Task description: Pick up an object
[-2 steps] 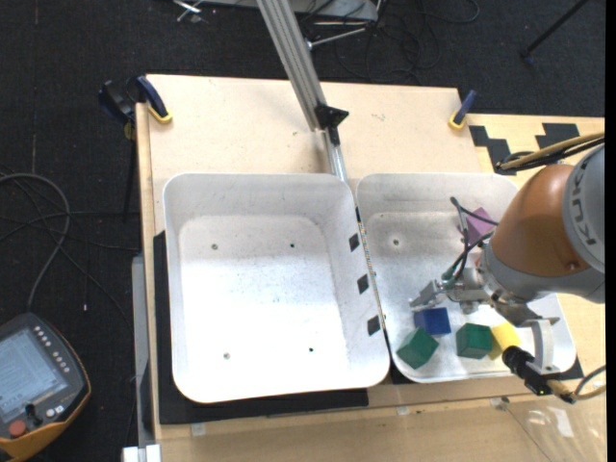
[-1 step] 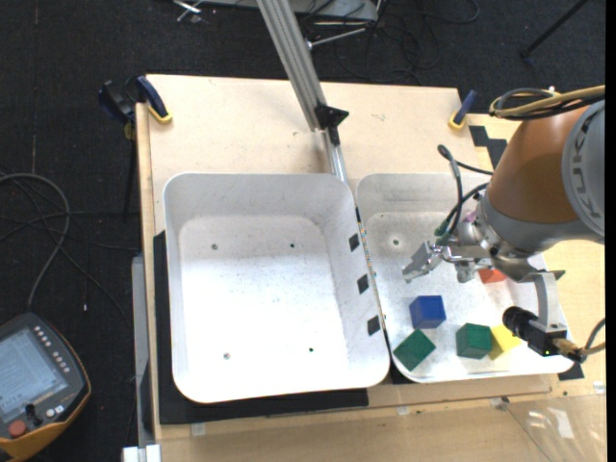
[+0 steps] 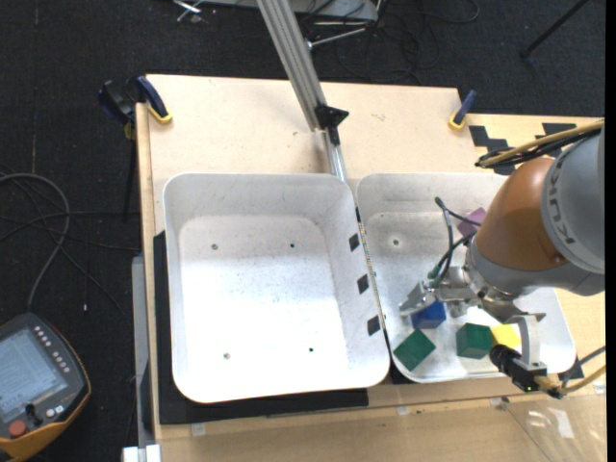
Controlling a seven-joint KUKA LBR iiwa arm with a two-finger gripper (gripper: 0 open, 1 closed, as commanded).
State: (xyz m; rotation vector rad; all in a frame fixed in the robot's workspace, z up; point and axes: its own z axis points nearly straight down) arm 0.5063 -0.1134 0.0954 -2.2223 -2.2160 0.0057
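Observation:
My gripper (image 3: 424,302) is low in the right bin (image 3: 395,221), near its front left part. Right under and beside it lies a blue block (image 3: 431,315), partly hidden by the gripper. A dark green block (image 3: 415,349) lies in front of it by the bin's front rim. To its right sit a second green block (image 3: 474,341) and a yellow piece (image 3: 507,336). A purple object (image 3: 471,223) peeks out behind the arm's orange band (image 3: 515,221).
The left bin (image 3: 192,210) stands beside the right one, sharing a dividing rim with black marks (image 3: 364,282). A metal pole (image 3: 294,51) slants over the bench's back. Clamps sit at the bench's back corners. A pendant (image 3: 34,378) lies on the floor at left.

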